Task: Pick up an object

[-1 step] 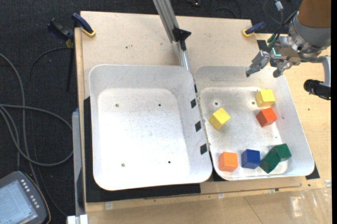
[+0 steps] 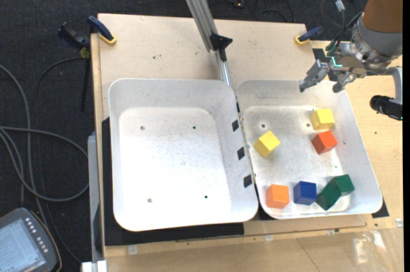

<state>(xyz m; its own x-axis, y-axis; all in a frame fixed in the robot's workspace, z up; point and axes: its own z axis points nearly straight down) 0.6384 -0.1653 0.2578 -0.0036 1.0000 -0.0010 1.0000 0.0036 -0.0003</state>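
**On the bench: gripper above the right bin's far rim, cubes on the floor below**

On the left of the camera view I see the left bin [image 2: 128,136], a shallow white tray with rounded corners. It lies side by side with the right bin [image 2: 359,155], their rims meeting along the middle of the bench [image 2: 166,47].

In the right bin I count seven cubes, all resting on the floor of the tray. None has a long axis, so I report only how each is turned:

1. A yellow cube [image 2: 267,143], near the bin's left wall, turned corner-on to the rim.
2. An orange cube [image 2: 277,195], at the near edge, roughly square to it.
3. A blue cube [image 2: 305,192], just beside the orange one.
4. A second yellow cube [image 2: 322,118], toward the far right.
5. A red-orange cube [image 2: 324,141], just below that yellow cube, turned at an angle.
6. Two green cubes [image 2: 336,191], touching each other in the near right corner, beside the blue cube.

The gripper [image 2: 325,80] hangs over the far rim of the right bin, well apart from every cube. Its fingers [image 2: 312,79] stand spread, with nothing between them. The arm [image 2: 384,8], orange above grey, enters from the right.
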